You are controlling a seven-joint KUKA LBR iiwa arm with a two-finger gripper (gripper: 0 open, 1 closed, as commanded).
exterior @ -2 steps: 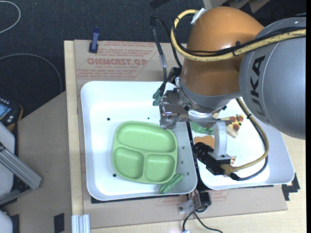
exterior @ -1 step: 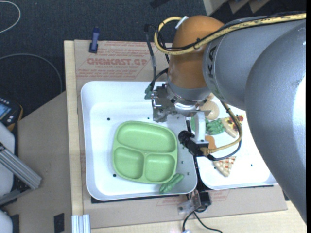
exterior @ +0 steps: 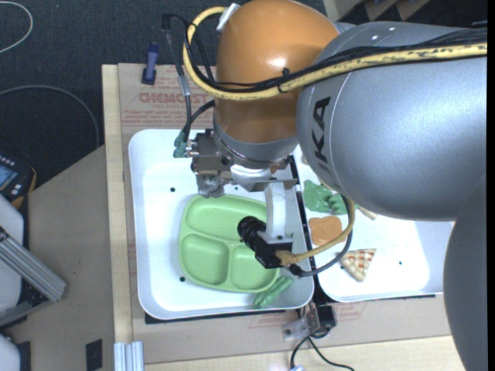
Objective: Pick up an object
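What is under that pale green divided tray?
The pale green divided tray rests in the shallow white left bin. A darker green piece pokes out at its lower right corner; the rest is covered.

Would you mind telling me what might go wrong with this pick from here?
1. The green divided plate is wide and flat and takes up much of the left bin, so a two-finger grasp may slip off its rim.
2. A small green piece lies against the plate's lower edge by the bin wall and could get dragged or pinched along.
3. The arm hangs over the pick spot, so a miss may be hard to see.
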